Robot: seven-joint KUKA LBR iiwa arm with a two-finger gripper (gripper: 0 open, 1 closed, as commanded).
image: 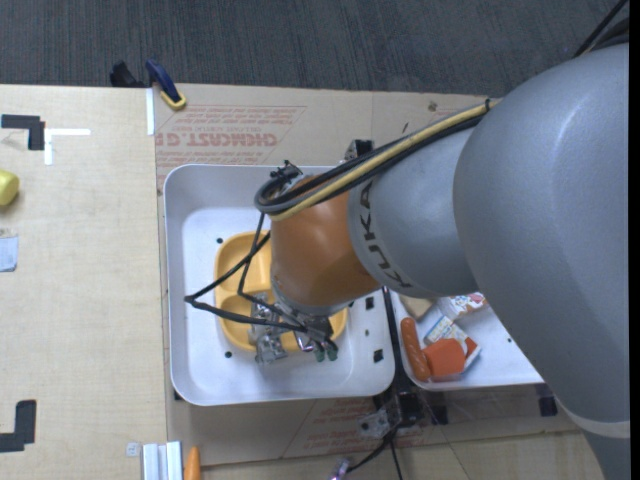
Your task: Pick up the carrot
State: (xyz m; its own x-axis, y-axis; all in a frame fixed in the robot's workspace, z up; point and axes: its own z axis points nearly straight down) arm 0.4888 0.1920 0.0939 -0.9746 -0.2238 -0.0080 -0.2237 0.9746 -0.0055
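Seemingly the carrot [412, 351]: long, orange, lying in the right bin [520, 364] hard by its left wall, touching an orange packet [452, 358], with a white bottle [457, 308] just beyond. Well apart from the gripper [270, 346], which hangs low in the left bin [190, 368] at the near edge of a yellow dish [235, 268], under the arm [520, 198]. Impossible to tell how wide the gripper stands or whether anything sits in it. Judged as the reach step, not yet on target. Next, probably: lift clear of the dish, cross the wall between bins, line up across the carrot, descend, close.
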